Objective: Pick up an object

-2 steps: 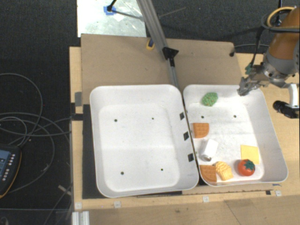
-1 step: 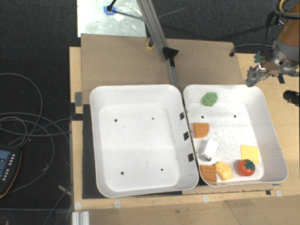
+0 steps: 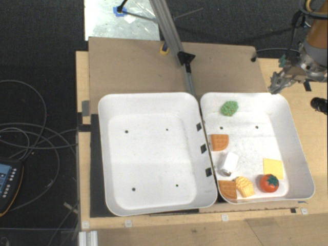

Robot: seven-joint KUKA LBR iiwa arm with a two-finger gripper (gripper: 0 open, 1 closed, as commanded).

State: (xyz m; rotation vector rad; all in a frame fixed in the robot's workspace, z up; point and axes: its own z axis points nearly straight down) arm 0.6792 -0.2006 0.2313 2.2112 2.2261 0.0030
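My gripper (image 3: 277,84) hangs at the upper right, just above the far right corner of the right bin (image 3: 294,132), with nothing seen between its fingers. In that bin lie a green leafy piece (image 3: 229,108) near the far wall, an orange waffle (image 3: 219,142) by the left wall, a white block (image 3: 228,162), a yellow cheese slice (image 3: 273,167), a red tomato (image 3: 269,183), a yellow crinkled piece (image 3: 245,186) and another orange piece (image 3: 227,189) along the near side.
The left bin (image 3: 110,111) sits beside the right one, black clips (image 3: 203,148) joining them. A grey pole (image 3: 169,27) slants across the cardboard at the back. Cables (image 3: 31,137) and a handheld pendant (image 3: 7,181) lie on the floor at left.
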